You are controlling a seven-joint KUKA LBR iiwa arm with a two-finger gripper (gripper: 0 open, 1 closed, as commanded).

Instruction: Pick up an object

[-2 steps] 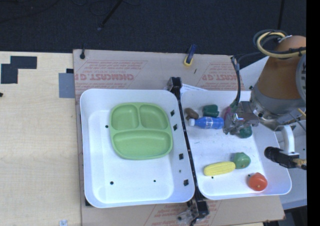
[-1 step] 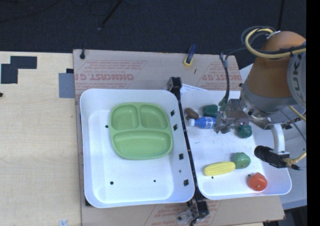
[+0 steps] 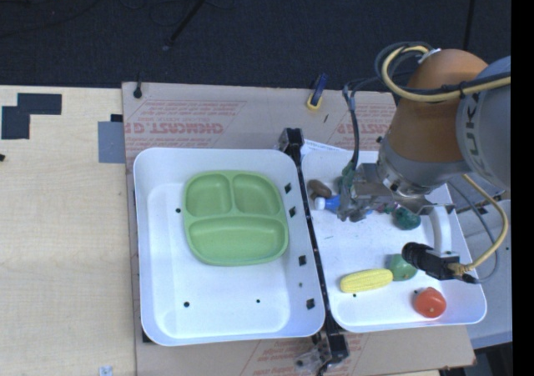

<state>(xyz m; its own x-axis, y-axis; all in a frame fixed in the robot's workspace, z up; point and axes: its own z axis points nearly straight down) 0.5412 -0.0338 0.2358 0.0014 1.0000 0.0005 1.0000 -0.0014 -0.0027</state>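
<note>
No toy is lifted yet, I think. The claw [image 3: 355, 202] is low in the right bin [image 3: 467, 312], by a blue thing [image 3: 331, 203]; its grip is hidden. Yellow corn [image 3: 365, 281] and a red ball [image 3: 430, 302] lie nearby. The left bin [image 3: 158, 299] has a green plate [image 3: 234, 218].
</note>
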